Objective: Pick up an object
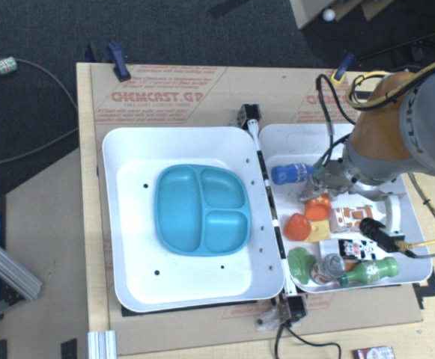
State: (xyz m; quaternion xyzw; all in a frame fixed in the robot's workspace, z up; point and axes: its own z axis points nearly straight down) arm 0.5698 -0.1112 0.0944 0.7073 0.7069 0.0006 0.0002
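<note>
We're over the right bin now, and the arm reaches in from the view's right with the gripper low among the clutter at the bin's upper left part. Whether it is released or clenched, we cannot tell: the wrist body hides the tip from this slant.

The relation that matters is this one: the orange piece lies just beside the gripper, on its near side, lower in the view, and looks to be touching or nearly under the tip. That's our likeliest target. It looks stubby, with no clear long axis to line up on.

The blue bottle sits just beside the gripper too, toward the view's left and slightly higher. Its long axis runs roughly left to right in the view, with one end close to the bin wall by the divide.

Further down we have the red round thing, next to a yellow piece, both near but not under the tip. The green bottle lies along the bin's front wall, well apart.

We judge nothing is lifted yet. Any short drop toward the orange piece risks nudging the blue bottle, since things are packed tight here
</note>
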